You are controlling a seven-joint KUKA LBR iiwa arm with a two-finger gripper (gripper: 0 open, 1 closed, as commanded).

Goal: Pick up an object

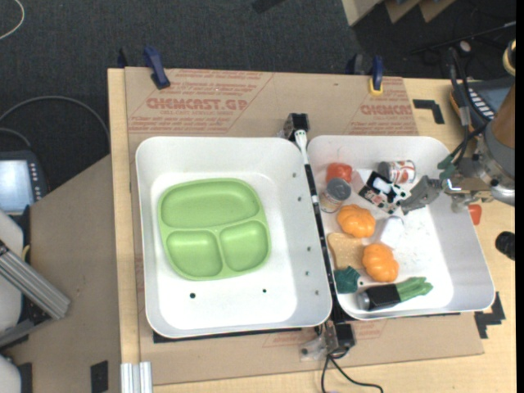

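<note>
Right bin (467,256) holds two orange round objects (357,220) and (380,261), a red cup (339,173), a grey disc (338,190) and a black-and-white item (378,189). A green-and-black tool (395,292) lies flat near the front wall.

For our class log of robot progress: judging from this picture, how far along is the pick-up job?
Done: the arm has reached over the right bin, its claw low among the items at the bin's far end. In hand: nothing shows in the claw. Left: a grasp and lift. The two orange fruits, the black-and-green tool and the green divided tray in the left bin all lie in place.
</note>
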